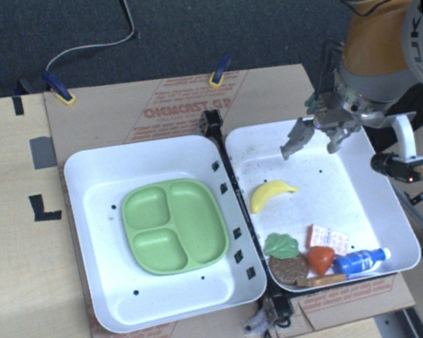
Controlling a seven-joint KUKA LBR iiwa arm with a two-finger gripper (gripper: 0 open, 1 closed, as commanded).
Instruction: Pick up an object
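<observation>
My gripper (315, 140) hangs open over the far part of the right bin (373, 177), its two fingers spread apart with nothing between them. A yellow banana (271, 193) lies below and to the left of it, in the middle of that bin. Along the near edge sit a green leafy toy (281, 245), a brown round piece (290, 269), a red and white packet (328, 238), a red piece (321, 259) and a blue bottle (359, 261).
The left bin (96, 223) holds a green divided plate (175, 225). A black divider (230, 193) with clips runs between the two bins. Brown cardboard lies under both.
</observation>
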